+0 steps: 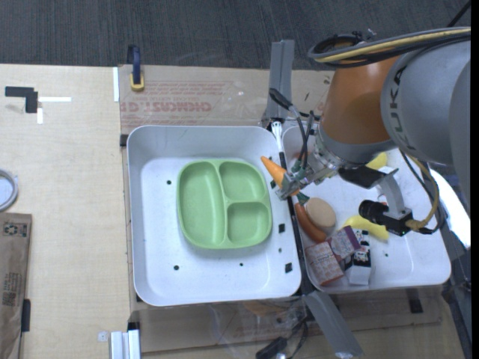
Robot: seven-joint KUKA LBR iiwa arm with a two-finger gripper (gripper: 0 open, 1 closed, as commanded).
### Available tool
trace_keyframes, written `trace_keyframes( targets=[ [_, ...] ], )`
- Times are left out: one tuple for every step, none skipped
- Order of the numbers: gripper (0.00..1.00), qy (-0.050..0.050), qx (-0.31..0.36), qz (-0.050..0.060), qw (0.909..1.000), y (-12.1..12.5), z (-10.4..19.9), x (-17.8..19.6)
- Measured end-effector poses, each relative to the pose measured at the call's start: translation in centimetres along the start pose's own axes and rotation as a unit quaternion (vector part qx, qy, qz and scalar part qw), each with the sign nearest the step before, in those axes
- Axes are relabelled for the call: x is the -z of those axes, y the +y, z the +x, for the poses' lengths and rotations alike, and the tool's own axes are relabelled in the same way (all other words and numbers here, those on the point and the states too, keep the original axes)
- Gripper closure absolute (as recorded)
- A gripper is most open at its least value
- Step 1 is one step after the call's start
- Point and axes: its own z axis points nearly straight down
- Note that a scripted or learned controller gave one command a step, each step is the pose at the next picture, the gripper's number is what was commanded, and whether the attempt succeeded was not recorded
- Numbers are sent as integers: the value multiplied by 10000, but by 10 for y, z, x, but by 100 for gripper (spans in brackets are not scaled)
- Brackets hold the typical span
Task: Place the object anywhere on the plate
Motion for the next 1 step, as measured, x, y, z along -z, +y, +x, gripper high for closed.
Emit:
trace_keyframes(
  targets=[
    [0, -2, -3, 0, 10000, 0, 0, 0]
  ],
)
